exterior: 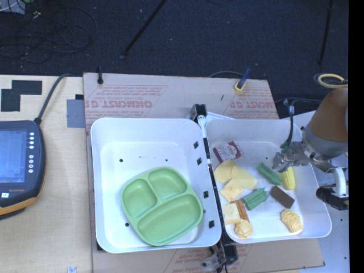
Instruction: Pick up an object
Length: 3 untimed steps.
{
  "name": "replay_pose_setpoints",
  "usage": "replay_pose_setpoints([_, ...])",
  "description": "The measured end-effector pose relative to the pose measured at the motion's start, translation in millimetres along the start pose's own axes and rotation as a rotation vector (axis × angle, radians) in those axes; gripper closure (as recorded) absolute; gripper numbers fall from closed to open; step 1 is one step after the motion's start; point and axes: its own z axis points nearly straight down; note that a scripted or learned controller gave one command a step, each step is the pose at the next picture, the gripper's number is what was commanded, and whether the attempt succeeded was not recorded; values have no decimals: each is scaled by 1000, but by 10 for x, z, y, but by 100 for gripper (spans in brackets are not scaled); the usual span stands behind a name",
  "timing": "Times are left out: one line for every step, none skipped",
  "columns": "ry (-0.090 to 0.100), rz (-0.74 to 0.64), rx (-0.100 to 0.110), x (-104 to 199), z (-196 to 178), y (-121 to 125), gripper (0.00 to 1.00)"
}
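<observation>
Two bins side by side on the bench: left bin (108, 152) holding a divided tray (162, 205) toward its near right; right bin (318, 223) holding a heap of toy foods. Within the right bin: packet (227, 151) at the far left, wedge pieces (234, 181) just near of it, corn cob (289, 178) to the right. Gripper (282, 162) above the right bin's far right part, just beside the corn cob; handheld pendant (17, 165) well left of both bins.

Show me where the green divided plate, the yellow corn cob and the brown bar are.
green divided plate (162, 205): camera view, on its large lower compartment.
yellow corn cob (289, 178): camera view, on the cob's middle.
brown bar (282, 197): camera view, on its top face.
</observation>
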Motion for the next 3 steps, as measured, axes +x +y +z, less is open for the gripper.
replay_pose_setpoints([7, -2, 2, 33, 1, 7, 0])
replay_pose_setpoints([7, -3, 26, 612, 235, -173, 0])
replay_pose_setpoints([5, -5, 22, 338, 241, 367, 0])
